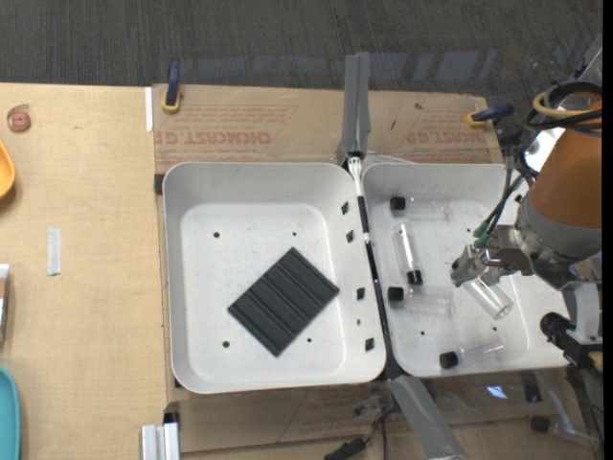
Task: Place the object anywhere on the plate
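Now | tool (476,268) over right bin (421,357), finger state cannot be told | clear tubes with black caps (406,252) scattered in right bin | dark ribbed plate (283,300) lies flat, middle of left bin (192,286)

Arm (575,199) cut off at right edge, gripper (476,264) fingers too small to tell, orange object (5,172) cropped at left

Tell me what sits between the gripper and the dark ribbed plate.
In the camera view, between the gripper and the dark ribbed plate lie a clear black-capped tube and the two bins' adjoining rims. Otherwise bare white bin floor.
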Controlling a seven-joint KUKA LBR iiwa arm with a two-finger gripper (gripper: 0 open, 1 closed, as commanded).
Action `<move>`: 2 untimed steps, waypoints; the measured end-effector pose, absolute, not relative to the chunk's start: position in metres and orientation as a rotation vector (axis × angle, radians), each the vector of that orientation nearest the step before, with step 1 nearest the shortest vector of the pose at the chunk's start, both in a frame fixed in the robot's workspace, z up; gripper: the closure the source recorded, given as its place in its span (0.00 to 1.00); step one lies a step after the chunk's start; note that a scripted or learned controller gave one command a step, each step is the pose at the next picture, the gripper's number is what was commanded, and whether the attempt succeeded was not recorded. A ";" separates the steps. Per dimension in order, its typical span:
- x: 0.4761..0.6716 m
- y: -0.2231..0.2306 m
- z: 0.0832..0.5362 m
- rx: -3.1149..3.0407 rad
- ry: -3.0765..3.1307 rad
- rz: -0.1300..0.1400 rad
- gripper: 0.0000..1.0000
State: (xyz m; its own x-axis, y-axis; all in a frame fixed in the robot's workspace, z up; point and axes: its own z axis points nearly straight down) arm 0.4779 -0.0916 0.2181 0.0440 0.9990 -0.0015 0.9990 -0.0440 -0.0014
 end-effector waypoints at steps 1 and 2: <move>0.544 -0.018 0.221 -1.977 -2.440 0.005 1.00; 0.593 0.113 0.252 -1.589 -2.712 0.003 1.00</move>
